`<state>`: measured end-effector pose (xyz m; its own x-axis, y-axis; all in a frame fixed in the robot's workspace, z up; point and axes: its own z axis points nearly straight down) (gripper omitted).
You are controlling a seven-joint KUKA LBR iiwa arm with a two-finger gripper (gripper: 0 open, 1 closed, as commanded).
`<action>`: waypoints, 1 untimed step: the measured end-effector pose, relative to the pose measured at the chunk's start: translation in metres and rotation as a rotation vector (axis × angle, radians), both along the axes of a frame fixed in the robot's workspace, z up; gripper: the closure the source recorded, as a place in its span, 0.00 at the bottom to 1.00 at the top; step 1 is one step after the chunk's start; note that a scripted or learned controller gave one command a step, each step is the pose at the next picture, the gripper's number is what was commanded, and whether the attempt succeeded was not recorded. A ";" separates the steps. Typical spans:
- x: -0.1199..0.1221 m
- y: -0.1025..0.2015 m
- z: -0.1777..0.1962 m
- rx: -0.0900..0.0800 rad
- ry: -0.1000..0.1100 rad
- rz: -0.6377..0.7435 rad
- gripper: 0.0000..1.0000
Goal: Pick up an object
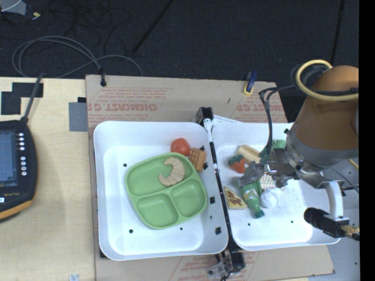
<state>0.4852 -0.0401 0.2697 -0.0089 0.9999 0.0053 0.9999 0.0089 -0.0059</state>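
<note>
White left bin (111, 215) holds green tray (167, 192) with croissant (173, 171)

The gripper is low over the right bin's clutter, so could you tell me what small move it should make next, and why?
Probably a short, straight descent: the gripper hovers over the green bottle, and nothing shows between its fingers.

1. A divided plate (153, 211) lies in the left bin (111, 227), with a croissant (172, 171) in its rear compartment.
2. A tomato (180, 146) and a waffle (198, 157) sit behind the plate.
3. In the right bin (281, 236), a bottle (252, 199) lies by a packet (235, 198).
</note>
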 end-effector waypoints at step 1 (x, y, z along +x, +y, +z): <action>0.001 -0.006 0.009 -0.004 0.002 -0.010 1.00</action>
<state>0.4859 -0.0462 0.2789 0.0009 1.0000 0.0018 1.0000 -0.0009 -0.0079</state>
